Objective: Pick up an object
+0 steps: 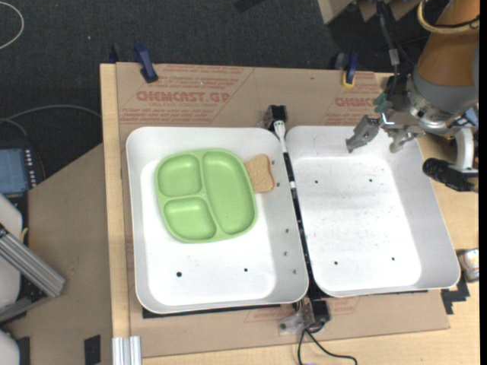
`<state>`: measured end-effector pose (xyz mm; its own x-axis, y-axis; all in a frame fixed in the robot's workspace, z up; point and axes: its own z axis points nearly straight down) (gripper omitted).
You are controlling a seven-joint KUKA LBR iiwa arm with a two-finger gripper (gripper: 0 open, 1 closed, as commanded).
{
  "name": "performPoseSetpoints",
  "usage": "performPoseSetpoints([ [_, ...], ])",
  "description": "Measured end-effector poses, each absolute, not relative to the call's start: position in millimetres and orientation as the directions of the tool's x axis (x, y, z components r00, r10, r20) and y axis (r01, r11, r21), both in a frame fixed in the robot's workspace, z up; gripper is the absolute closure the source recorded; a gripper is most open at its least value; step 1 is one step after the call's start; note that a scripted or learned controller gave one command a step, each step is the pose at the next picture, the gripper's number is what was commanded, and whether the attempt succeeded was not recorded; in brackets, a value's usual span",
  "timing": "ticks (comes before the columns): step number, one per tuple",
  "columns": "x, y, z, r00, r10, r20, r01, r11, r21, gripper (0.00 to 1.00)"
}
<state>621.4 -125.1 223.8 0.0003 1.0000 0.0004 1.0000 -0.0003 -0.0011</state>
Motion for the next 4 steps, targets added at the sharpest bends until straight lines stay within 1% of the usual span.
performPoseSetpoints([
  [1, 597.2, -97.6, 371.3, -0.004, 1.0, -0.002, 1.0, 0.004, 0.019, 0.0],
  [2, 548.9, -90.2, 547.0, -0.002, 1.0, -0.003, 1.0, 0.002, 0.023, 0.0],
  [3, 480.3, -35.4, 536.5, -0.006, 1.0, 0.002, 1.0, 0.006, -0.001, 0.0],
  [4, 478.7, 72.1, 535.1, -0.013, 1.0, 0.002, 1.0, 0.013, -0.002, 0.0],
])
